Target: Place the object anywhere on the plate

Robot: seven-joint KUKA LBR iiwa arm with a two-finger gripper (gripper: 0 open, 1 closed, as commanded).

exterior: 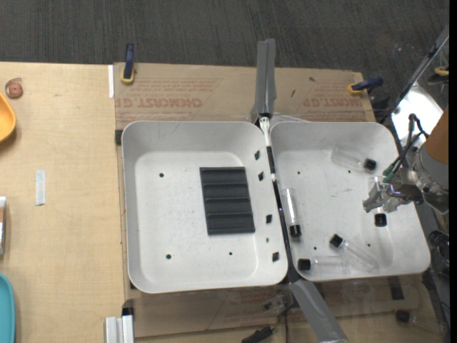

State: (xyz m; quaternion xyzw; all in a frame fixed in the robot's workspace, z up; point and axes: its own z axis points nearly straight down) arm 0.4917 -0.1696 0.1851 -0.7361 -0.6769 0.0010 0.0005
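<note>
Blue clamps (pixel 129 54) on cardboard sheet (pixel 214 95), wooden bench (pixel 57 249)

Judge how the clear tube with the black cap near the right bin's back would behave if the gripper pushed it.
The clear tube lies on its side, so it would probably roll rather than slide. It looks like thin see-through plastic, likely light and slippery between the gripper fingers. Its black cap may make it veer.

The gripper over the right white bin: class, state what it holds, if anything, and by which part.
It cannot be told: the gripper hangs over the right white bin among clear plastic tubes with black caps, too small to see any hold.
</note>
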